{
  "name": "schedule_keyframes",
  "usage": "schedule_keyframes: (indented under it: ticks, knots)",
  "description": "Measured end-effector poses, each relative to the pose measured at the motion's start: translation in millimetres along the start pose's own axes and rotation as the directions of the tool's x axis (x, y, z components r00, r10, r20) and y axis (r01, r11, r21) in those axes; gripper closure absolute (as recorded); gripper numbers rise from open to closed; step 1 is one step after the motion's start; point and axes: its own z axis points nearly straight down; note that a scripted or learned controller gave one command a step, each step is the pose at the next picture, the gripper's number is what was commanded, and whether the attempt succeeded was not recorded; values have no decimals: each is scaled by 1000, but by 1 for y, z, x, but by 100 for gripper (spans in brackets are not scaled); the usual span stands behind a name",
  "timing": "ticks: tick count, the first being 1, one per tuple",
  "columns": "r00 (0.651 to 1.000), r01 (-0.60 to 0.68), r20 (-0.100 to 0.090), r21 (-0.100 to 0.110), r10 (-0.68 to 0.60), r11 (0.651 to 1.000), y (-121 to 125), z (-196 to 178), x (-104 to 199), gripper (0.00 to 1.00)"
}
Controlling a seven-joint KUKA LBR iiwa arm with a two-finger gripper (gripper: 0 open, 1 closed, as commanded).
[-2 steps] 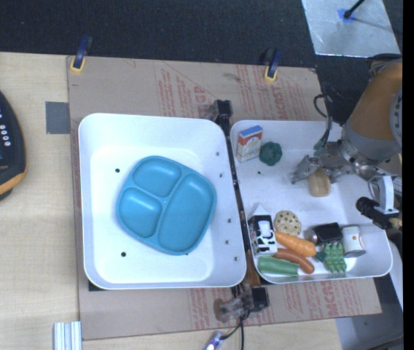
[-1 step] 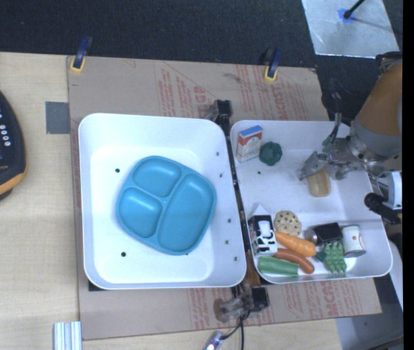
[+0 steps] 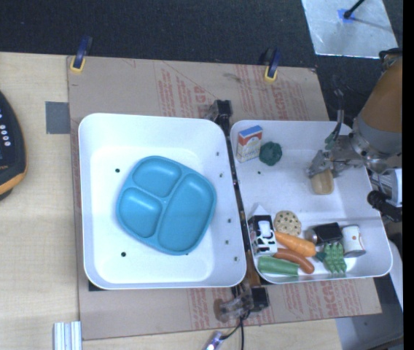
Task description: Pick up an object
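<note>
The gripper (image 3: 324,168) is low in the right bin (image 3: 294,195), and I cannot tell how its jaws stand. A tan block (image 3: 323,184) sits right under it. Nearby are a green lump (image 3: 270,152) and a small carton (image 3: 248,142). The left bin (image 3: 98,195) has a blue plate (image 3: 166,204) in it

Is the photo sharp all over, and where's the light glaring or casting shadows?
Camera view: even, soft light; the blue plate looks crisp, with a faint shadow on the left bin. The small toys crowded in the right bin look slightly fuzzy. The claw is blurry.
</note>
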Motion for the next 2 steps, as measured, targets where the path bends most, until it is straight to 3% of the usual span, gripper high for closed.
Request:
schedule_keyframes:
  ticks: [1, 2]
  knots:
    - [1000, -2, 0, -2, 2, 1000, -3, -35, 31, 100]
    - [1000, -2, -1, 0, 2, 1000, 13, -36, 41, 100]
